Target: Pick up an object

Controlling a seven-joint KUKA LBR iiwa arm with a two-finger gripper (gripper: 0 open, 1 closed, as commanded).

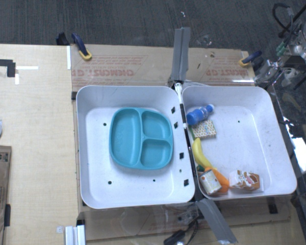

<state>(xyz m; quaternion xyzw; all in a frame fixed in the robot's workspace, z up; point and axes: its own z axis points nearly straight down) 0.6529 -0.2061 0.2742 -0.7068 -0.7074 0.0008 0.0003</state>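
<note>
Several small things, like the blue bottle (199,114), the banana (200,155) and the snack bag (245,180), crowd the right bin's (245,137) walls, so the bag looks easiest for you; you cannot tell how the jaws stand.

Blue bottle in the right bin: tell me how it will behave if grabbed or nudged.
The blue bottle lies on its side, so its rounded body would probably roll when nudged. It looks like smooth plastic, possibly slippery. It rests near the bin wall and a small packet, so a push may jam it there.
</note>
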